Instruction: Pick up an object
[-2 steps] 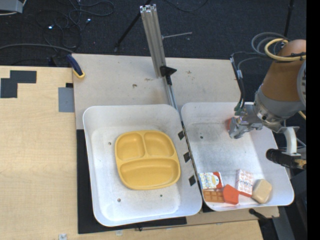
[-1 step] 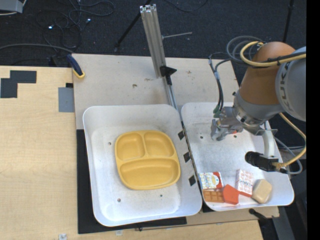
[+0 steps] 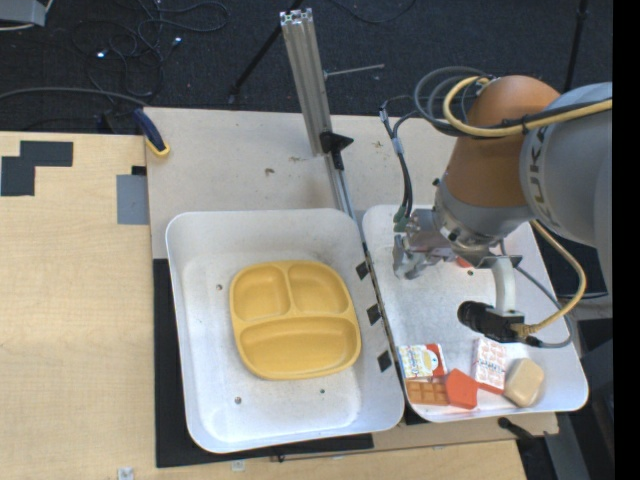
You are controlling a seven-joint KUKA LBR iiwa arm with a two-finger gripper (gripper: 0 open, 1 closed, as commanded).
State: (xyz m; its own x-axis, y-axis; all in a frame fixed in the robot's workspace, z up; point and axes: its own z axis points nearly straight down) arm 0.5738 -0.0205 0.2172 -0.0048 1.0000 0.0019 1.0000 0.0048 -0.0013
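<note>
In the left bin (image 3: 200,268) I see a yellow divided plate (image 3: 295,318). The gripper (image 3: 415,258) hovers over the right bin's (image 3: 560,393) far left; I cannot tell its state. I judge this the approach: next, descend toward the near-corner items (image 3: 470,378).

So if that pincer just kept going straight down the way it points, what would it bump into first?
Probably the bare white floor of the right bin. The pincer hangs over its upper left part, well short of the small items near the front edge, though depth is hard to judge.
</note>
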